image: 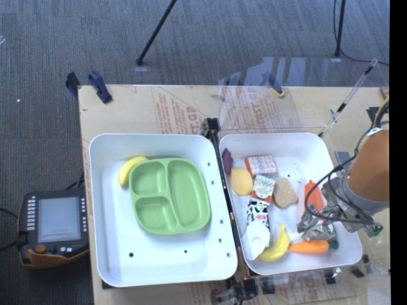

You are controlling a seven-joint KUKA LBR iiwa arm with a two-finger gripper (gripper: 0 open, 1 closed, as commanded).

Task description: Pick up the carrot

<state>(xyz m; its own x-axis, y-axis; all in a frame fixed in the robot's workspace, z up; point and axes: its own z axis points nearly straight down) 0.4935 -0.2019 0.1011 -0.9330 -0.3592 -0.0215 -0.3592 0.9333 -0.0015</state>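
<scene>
- Camera view: the grey arm with its orange band [376,164] reaches in from the right over the right-hand shallow white bin [299,140], and the two-finger metal gripper [316,227] hangs low at that bin's near right corner.
- Whether the gripper is apart or together cannot be told; the metal parts blur into one another there.
- The orange carrot with a green tip [310,247] lies flat on the bin floor just below the gripper, nearer the front rim, lengthwise left to right with its green end to the right. It looks to lie beside the gripper, not clamped in it.
- Just left of the carrot a yellow banana [278,245] curves along the front of the bin, touching or nearly touching a white rounded piece [257,241] further left.
- Up and left of the gripper sits a tan slice of bread [284,192], and beyond it a small printed carton [262,187], a red-and-white box [261,164] and a yellow rounded lump [241,181].
- A black-and-white patterned carton [258,211] lies left of the gripper, near the bin's middle.
- A thin orange-red piece [313,194] stands just above the gripper, close to the arm's cables.
- Far to the gripper's left, the left-hand white bin [108,234] holds a green three-compartment plastic tray [170,194] with a second yellow banana [129,168] tucked against the tray's far left corner.
</scene>
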